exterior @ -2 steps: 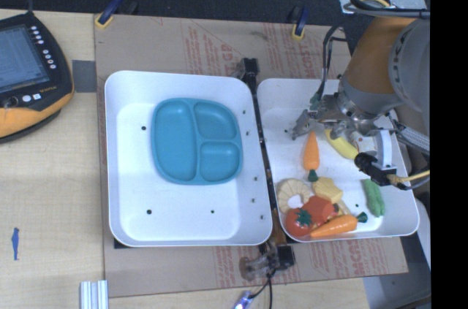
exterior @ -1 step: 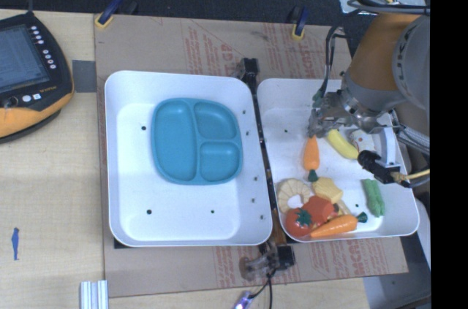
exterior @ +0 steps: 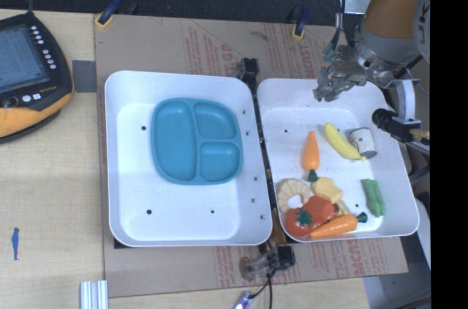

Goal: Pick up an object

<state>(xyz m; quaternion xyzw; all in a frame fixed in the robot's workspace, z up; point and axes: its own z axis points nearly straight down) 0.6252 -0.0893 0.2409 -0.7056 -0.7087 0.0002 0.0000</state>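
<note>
Small orange plastic carrot (exterior: 311,150) lies in the right white bin (exterior: 292,103); at its 1 o'clock hangs the gripper (exterior: 330,90), jaw state indiscernible.

- The brown cardboard sheet (exterior: 219,44) under my two bins carries faint red printed lettering in slanted rows, but I cannot make out a single word of it.
- The same red print runs along the cardboard's front strip below the bins, equally unreadable.
- The orange-and-black handheld pendant (exterior: 25,77) on my surface at the far left has a lit screen and a column of small buttons; whatever they show is too small to read.
- Nothing else here bears text I can read.
</note>
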